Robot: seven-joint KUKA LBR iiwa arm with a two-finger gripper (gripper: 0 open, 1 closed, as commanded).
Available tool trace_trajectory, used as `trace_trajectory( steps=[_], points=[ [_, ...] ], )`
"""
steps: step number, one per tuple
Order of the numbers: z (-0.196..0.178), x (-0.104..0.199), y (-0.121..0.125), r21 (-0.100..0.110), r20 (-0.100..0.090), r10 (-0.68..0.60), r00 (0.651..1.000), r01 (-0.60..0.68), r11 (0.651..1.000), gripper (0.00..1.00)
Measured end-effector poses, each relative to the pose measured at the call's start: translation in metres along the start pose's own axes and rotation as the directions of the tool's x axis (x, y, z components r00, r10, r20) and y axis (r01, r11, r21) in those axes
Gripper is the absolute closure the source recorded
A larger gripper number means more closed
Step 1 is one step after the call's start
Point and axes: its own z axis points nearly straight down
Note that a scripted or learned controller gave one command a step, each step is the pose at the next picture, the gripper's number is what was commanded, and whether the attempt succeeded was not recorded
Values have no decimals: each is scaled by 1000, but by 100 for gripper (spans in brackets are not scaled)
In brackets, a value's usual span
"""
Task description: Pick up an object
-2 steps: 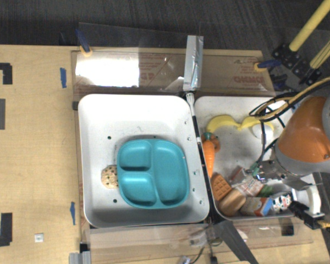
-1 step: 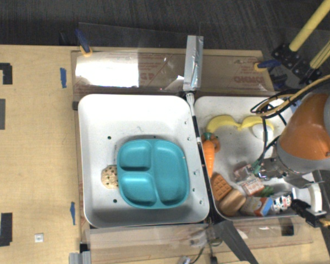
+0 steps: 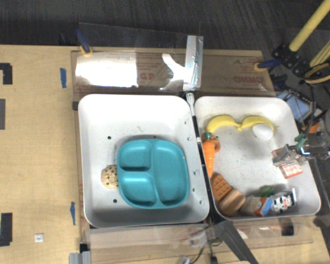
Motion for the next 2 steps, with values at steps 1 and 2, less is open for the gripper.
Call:
trace_trajectory(
  steps=[1,2],
  points=[
    [-6,1,1,5,-1,-2,1000,2,1000,100],
    [-20,85,41,5,-3,124,992,-124,992,100]
  ],
)
